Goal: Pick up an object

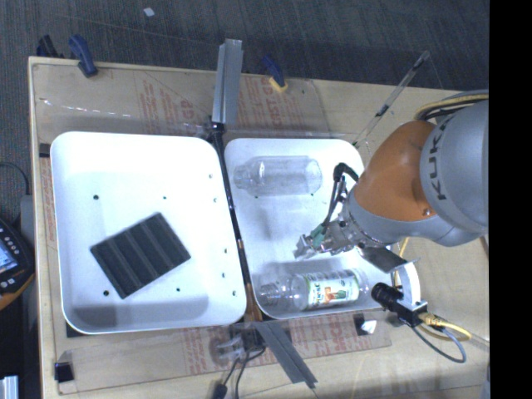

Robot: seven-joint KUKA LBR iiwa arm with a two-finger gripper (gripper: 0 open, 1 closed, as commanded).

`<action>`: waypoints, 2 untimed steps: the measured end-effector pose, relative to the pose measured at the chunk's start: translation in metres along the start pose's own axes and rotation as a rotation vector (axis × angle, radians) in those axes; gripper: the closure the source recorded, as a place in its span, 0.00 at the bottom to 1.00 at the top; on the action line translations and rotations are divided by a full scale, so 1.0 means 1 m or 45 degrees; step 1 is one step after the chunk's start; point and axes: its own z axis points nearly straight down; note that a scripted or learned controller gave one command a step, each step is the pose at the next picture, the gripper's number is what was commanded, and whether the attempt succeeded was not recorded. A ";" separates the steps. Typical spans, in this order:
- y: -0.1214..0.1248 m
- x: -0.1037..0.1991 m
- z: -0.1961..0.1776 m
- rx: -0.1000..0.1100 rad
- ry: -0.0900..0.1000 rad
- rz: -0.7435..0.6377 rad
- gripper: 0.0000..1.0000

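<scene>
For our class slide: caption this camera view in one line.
Arm's tool hovers between two clear bottles in the right bin; ridged black pad in left.

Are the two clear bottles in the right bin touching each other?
Apart. The camera view shows bare white bin floor between the unlabelled bottle at the top and the labelled bottle at the bottom.

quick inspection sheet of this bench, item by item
surface: wooden bench bearing left bin and right bin
job's things: clear plastic bottle at right bin's far end; labelled bottle at its near end; black ribbed panel in left bin
clutter: nothing seen
grippers: gripper low in right bin, between the bottles
cables: yellow cable at bench's near right
surroundings: blue clamps on far edge; dark floor
</scene>
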 end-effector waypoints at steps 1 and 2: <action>0.000 0.000 0.000 0.000 0.000 0.000 0.00; 0.000 0.000 0.000 0.000 0.000 0.000 0.00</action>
